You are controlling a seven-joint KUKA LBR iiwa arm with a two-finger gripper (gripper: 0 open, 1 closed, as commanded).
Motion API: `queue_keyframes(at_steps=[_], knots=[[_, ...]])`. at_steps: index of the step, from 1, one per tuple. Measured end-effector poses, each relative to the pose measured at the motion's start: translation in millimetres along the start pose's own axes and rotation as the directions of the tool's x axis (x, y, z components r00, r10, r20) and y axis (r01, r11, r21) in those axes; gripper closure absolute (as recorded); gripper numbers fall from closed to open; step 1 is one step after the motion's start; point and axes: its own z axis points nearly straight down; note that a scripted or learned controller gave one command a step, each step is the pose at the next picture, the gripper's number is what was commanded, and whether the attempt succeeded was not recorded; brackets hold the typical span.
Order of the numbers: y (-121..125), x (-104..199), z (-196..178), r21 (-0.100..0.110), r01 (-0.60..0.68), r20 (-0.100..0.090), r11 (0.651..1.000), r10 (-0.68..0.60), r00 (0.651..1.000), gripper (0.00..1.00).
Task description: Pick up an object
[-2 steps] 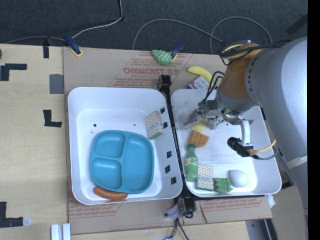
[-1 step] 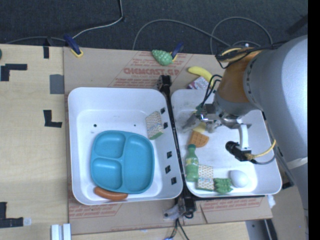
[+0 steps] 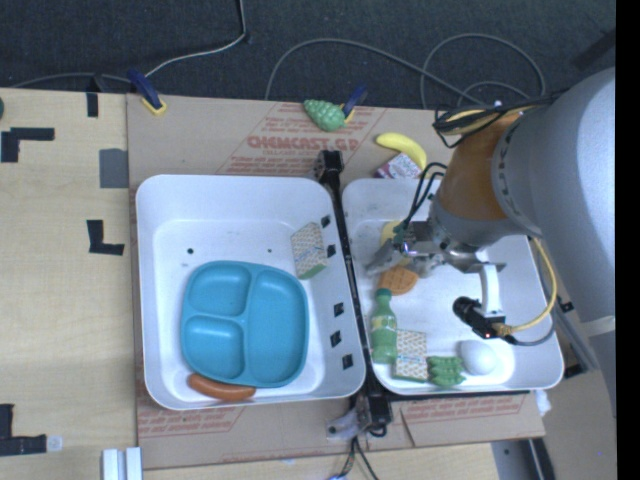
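**A:** ok standing by the worktop (image 3: 60, 298), what's in the left bin (image 3: 160, 208)?

**B:** A blue divided plate (image 3: 243, 323) sits in the middle, with an orange sausage-looking thing (image 3: 220, 388) touching its near edge. A small patterned sponge or packet (image 3: 309, 249) leans by the right wall, apart from the plate.

**A:** and the right bin (image 3: 535, 363)?

**B:** More crowded. A green bottle (image 3: 383, 326) lies near the left wall, a patterned packet (image 3: 411, 353) just beside it, then a green leafy toy (image 3: 446, 370) touching a white round thing (image 3: 480, 358) along the near edge. An orange waffle-ish piece (image 3: 399, 280) sits further up.

**A:** where's the claw (image 3: 400, 253)?

**B:** Down inside the right bin, right above that orange piece, arm (image 3: 520, 168) coming in from the right. Honestly can't tell if it's spread or pinched from here, too dark and cluttered. Can't see anything held.

**A:** stuff outside the bins?

**B:** On the cardboard behind them, a green knobbly toy (image 3: 324, 114) and a yellow banana (image 3: 402, 148).
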Motion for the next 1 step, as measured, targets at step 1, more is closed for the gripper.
queue_keyframes(at_steps=[1], knots=[[0.3, 0.0, -9.7, 0.0, 0.0, 0.0, 1.0, 0.0, 1.0, 1.0]])
